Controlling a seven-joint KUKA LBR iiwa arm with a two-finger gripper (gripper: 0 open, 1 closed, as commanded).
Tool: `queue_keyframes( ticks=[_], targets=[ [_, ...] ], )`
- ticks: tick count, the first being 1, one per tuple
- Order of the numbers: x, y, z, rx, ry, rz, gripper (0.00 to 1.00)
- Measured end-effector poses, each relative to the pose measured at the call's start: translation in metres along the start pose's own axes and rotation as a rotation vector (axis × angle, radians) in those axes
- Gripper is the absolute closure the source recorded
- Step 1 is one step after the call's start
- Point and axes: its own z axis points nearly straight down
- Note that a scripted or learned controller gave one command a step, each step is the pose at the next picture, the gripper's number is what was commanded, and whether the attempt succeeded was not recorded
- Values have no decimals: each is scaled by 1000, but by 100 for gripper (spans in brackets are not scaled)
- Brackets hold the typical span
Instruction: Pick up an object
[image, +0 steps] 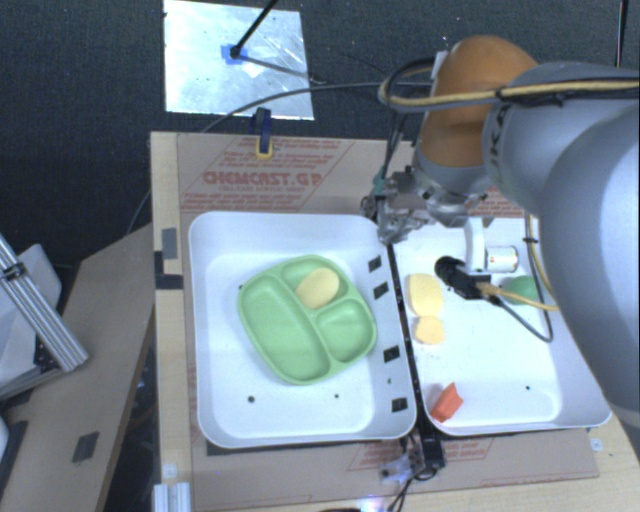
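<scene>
A pale yellow soft-looking piece (425, 294) lies in the right shallow white bin (520, 400) just beside the divider, with a smaller yellow chunk (430, 330) touching its lower end, an orange-red wedge (446, 401) near the bin's front edge and a green object (522, 289) partly hidden under the arm. The grey arm (570, 160) with its orange band (470, 85) reaches in from the right, its tool (388, 232) low over the bins' back edge at the divider; how far open it is cannot be told. The left white bin (230, 400) holds a light green three-compartment plastic tray (290, 340), with a yellow rounded lump (318, 288) in its upper small compartment.
</scene>
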Motion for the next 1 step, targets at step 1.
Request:
queue_keyframes(
  ticks=[1],
  targets=[
    [49, 12, -1, -1, 1, -1, 100]
  ],
)
